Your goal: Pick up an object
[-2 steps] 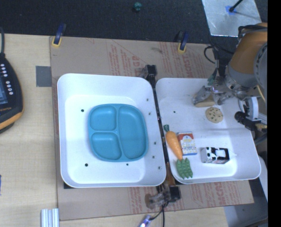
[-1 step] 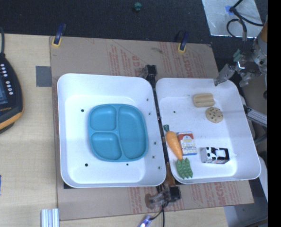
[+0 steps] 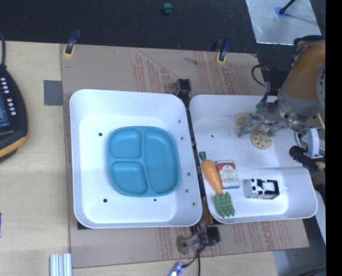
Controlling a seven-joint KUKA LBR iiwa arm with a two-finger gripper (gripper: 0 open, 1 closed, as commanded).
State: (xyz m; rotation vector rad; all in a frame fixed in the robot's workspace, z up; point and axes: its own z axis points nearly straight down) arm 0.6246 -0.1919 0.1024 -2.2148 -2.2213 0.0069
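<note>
Tan round cookie (image 3: 261, 140) with dark chips lies under the tool (image 3: 257, 126), its fingers spread apart.

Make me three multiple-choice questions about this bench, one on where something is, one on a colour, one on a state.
1. Where does the divided plastic plate lie?
A. left white bin
B. right white bin
C. on the cardboard

2. What colour is that plate?
A. red
B. light blue
C. yellow

3. How does the orange toy carrot sit?
A. lying in the bin
B. between gripper fingers
C. on the plate

Answers: 1 A, it sits inside the left bin. 2 B, it is plainly light blue. 3 A, it lies in the right bin, apart from the gripper.
</note>
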